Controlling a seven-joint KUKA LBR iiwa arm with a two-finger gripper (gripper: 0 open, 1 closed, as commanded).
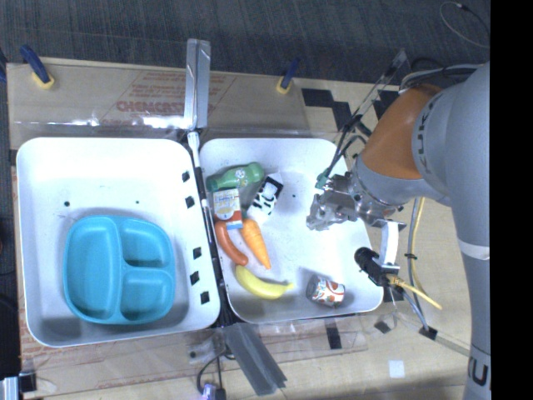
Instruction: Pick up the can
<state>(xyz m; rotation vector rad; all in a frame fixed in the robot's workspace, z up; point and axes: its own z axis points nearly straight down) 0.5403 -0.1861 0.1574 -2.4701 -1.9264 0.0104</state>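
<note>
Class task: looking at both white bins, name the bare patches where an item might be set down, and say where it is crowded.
Free: the left bin floor behind the blue tray, and the right bin's middle between the carrot and the gripper. Crowded: the right bin's left side, with green bottle, carton and banana; the can takes the front corner.

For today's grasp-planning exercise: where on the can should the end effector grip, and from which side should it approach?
Probably across the can's curved body, coming from above. It seems to lie tipped on its side near the right bin's front corner, apart from the banana, so its round flanks look open to fingers closing from either side.
</note>
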